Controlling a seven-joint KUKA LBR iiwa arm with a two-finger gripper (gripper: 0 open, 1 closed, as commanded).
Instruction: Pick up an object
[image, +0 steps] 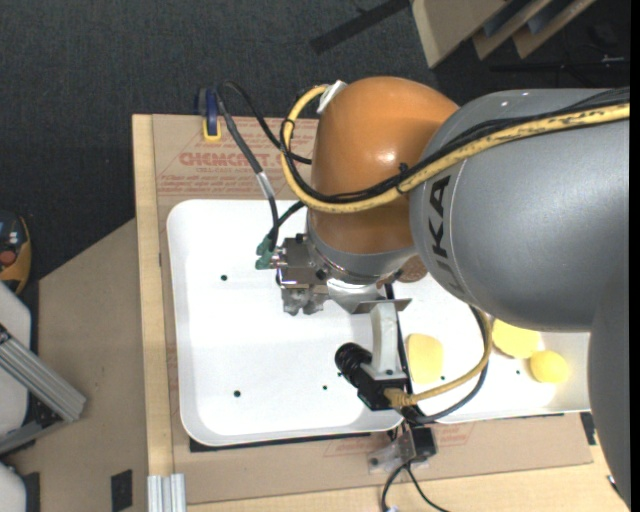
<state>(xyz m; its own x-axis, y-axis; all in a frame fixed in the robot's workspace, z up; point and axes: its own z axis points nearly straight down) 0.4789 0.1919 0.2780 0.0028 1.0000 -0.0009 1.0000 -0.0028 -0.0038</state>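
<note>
Beside the arm, three yellow objects lie in two bins; finger state untellable.

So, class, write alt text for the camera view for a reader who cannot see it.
A grey robot arm with an orange band reaches down over a shallow white bin, blocking its middle. Yellow objects lie by the arm, toward the bin's right side.

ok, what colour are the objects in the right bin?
Yellow: one piece beside the arm and two more further right, all seen in the camera view.
</note>
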